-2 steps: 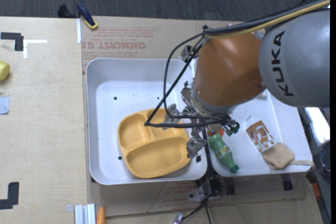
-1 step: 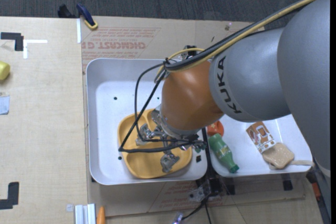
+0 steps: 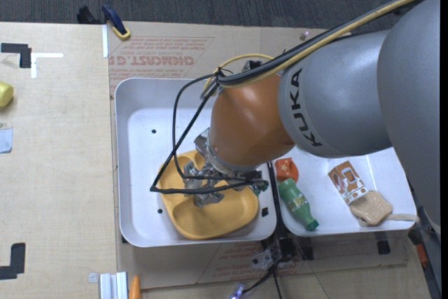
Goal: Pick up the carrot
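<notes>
- My gripper hangs low over the left bin, just above a yellow bowl
- Gripper state: cannot tell; my orange wrist band and dark hardware cover most of it from this angle
- Nothing can be made out in its grasp
- The yellow bowl lies in the near right part of the left bin, its rim close to the near wall
- Black cables loop from my wrist down across the left bin and over the bowl's rim
- Carrot: I cannot pick it out with certainty
- The nearest candidate is a small red-orange item in the right bin, just beside that bin's left wall and partly under my wrist; its shape is too hidden to confirm
- A green bottle lies on its side touching or just below the red-orange item, slanting toward the near wall
- Further right in the same bin: a white packet with orange print, and a tan flat piece touching the packet's near corner
- My gripper is over the left bin, apart from everything in the right bin
- Both bins sit on a cardboard sheet with red print
- A yellow object sits on the bench at the far left edge, well apart from the bins
</notes>
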Robot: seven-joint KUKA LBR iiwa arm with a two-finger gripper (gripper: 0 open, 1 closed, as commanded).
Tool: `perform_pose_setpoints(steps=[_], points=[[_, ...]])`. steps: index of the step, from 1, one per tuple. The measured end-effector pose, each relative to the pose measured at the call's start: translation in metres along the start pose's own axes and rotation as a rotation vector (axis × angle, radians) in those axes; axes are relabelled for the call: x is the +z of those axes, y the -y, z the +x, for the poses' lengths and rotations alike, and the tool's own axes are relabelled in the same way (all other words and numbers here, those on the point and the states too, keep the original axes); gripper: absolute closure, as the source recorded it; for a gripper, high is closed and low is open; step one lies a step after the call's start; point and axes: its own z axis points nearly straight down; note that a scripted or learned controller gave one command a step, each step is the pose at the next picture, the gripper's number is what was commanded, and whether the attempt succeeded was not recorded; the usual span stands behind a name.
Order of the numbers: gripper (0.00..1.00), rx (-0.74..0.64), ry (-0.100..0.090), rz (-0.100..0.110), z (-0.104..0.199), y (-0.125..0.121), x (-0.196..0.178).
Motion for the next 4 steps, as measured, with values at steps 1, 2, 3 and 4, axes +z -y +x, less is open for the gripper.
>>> perform_pose_setpoints(steps=[1,2,3,4], points=[[1.0,0.326,-0.059,0.009,-0.02,-0.033,-0.109],[1.0,0.091,-0.058,0.003,0.015,0.007,-0.152],[0.0,0.09,-0.058,0.002,0.015,0.007,-0.152],[0.0,0.023,-0.062,-0.002,0.011,-0.007,-0.029]])
